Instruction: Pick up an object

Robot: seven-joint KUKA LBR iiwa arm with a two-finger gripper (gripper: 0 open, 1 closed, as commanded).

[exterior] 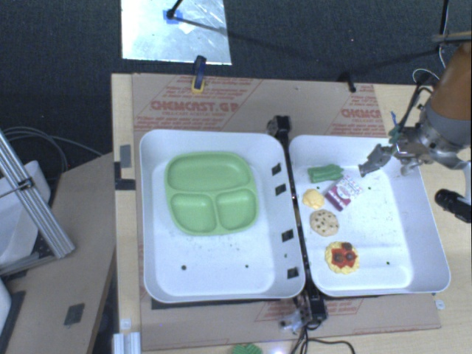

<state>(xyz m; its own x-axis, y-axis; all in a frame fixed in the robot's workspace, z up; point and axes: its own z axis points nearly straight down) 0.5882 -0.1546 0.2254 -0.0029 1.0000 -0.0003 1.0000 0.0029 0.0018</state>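
While your fingers [377, 158] hang open, empty, the green piece [325, 173] looks light, rigid; pinch its narrow sides.

We see two bins side by side. The left bin [158, 198] holds a divided tray [212, 192]. In the right bin [413, 227], toward its left side, lie a pickle [325, 172], a packet [344, 194] below it, then a chip [313, 198], a cookie [324, 222] and a pizza [341, 257] nearest us.
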